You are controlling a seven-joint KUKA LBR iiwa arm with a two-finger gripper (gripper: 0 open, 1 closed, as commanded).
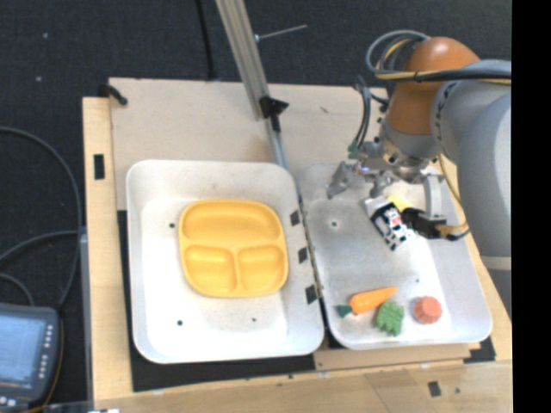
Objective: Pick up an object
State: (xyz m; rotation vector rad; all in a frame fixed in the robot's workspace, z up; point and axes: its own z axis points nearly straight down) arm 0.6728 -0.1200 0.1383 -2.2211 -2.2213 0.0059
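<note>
Reference landmark: right bin [362, 256], white and shallow, set on the tabletop [172, 119].

Claw [357, 175]:
- Position: over the far left corner of the right bin, at the rim, below the orange band of the grey arm [482, 144].
- Opening state: cannot tell; metal parts too small and cluttered to resolve.

Task items, all in the near part of the right bin, close to its near wall:
- Toy carrot [374, 299]: orange with a green top, lying flat at a slight slant, green end toward the bin's left wall.
- Green toy vegetable [390, 317]: leafy outline, around the middle of the near wall, just beside the thick end of the toy carrot; contact not resolvable.
- Round orange-red toy [427, 310]: toward the near right corner, just beside the green toy vegetable.
- All three well apart from the claw, with bare bin floor between.

Left of the right bin, side walls almost touching: left bin [155, 188], with a yellow divided plate [232, 248] lying flat at its centre, one long compartment on the far side, two smaller on the near side.

Beyond the far left corner of the right bin: aluminium rail [241, 41], rising at a slant from the tabletop.
</note>
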